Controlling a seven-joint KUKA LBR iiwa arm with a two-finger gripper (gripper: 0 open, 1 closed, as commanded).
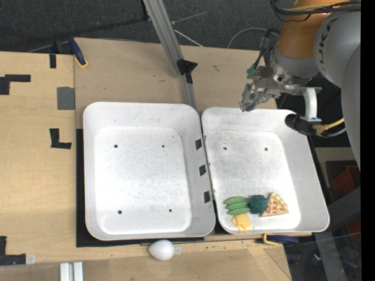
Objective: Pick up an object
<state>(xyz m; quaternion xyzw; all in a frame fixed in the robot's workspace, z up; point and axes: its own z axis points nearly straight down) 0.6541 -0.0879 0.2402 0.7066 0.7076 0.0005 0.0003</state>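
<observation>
Camera view, read from left to right: the wooden bench [35, 174] carries black tape marks along its left side, and a blue-and-yellow clamp [79, 54] sits at the board's far-left corner. Next comes the left bin [94, 157], white and speckled. Just in front of its near edge, on the bench, lies a white egg-shaped object [162, 250]. A grey metal rail [166, 31] slants down from the top toward the seam between the two bins. The right bin [304, 157] holds a small cluster in its near-right corner: a green pod-shaped toy [236, 204], a yellow piece [241, 221] just below it, a dark green broccoli-like toy [256, 203] touching both, and a pizza-slice toy [275, 205] at the right end. The gripper [248, 103] hangs over the right bin's far edge, well apart from the cluster; whether it is released or clenched cannot be told, and nothing is seen in it.
</observation>
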